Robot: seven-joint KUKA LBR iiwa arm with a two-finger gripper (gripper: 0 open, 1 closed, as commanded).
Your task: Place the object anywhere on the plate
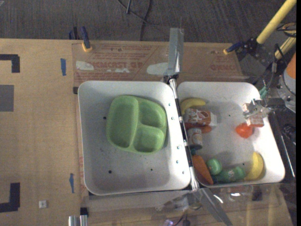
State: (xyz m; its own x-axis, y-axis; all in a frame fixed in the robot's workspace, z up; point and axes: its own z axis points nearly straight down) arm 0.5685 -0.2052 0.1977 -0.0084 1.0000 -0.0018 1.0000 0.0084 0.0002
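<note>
Sitting in left bin (91, 140): green plate (137, 124)

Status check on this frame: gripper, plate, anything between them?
Gripper over right bin's far right side, above orange toy. Green plate in left bin. Divider wall between.

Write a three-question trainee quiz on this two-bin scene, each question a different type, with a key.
1. True or false: the green plate lies in the left bin.
2. Multiple choice: how many compartments does the plate show? A) two B) three C) five
3. Fill in: the orange carrot lies against the right bin's ______ wall, next to the divider between bins.

Key: 1 true; 2 B; 3 left

Note: the gripper hangs over the right bin's right side, near an orange-red toy.
</note>
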